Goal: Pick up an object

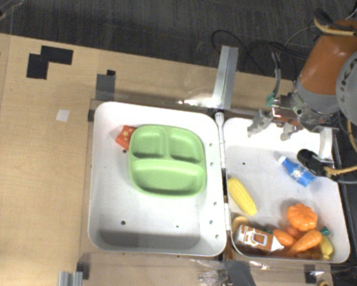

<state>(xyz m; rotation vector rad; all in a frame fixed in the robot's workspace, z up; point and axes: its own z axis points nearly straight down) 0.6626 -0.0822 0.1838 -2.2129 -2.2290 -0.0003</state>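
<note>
The corn (241,197) lies in the right bin (265,164), near its left wall, long axis slanting toward the bottom right. It is yellow and stubby. The hand (273,125) hangs over the bin's far edge, well apart from the corn, fingers apparently spread and holding nothing.

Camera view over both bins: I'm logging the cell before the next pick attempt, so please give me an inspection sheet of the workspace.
Surface: wooden bench bearing two shallow white bins, left and right.
Job's things: yellow corn cob, orange pumpkin, orange carrot, brown bottle, blue-white tube, all in right bin.
Clutter: green divided plate over a red item, left bin.
Grippers: pincer above right bin's far edge, open, holding nothing.
Cables: black cables behind bins.
Surroundings: dark carpet.
</note>
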